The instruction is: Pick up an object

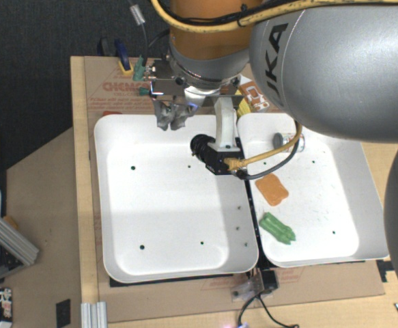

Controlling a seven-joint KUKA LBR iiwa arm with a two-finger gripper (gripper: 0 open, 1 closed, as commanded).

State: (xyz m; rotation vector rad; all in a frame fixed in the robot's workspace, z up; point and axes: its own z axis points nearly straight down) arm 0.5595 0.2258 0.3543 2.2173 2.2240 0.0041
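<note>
- The arm [321, 53] is seen across the top and right of the frame, its grey link and orange band covering the upper edges of both bins.
- The left bin [144, 210] takes up the centre and lower left of the frame; small dark dots are seen on its floor, and no loose object is made out there.
- The right bin [335, 203] lies in the right half of the frame, and both objects open to a pick are held in it.
- The gripper [173, 118] is seen at upper centre, over the far rim of the left bin. Its fingers are viewed end-on as one dark grey cluster; how far they are parted cannot be told, and nothing is seen between them.
- A black fitting with a yellow cable [216, 154] hangs just below and to the right of the gripper, near the wall shared by the bins.
- The orange piece [272, 189] lies flat near the left wall of the right bin, right of centre in the frame. Its long axis runs from upper left to lower right.
- The green piece [278, 228] lies just below the orange one, well apart from the gripper, with its long axis also slanted down to the right.
- The coming move is judged to turn on one relation: both pieces lie down and to the right of the gripper, across the shared wall, the orange one being the nearer.
</note>
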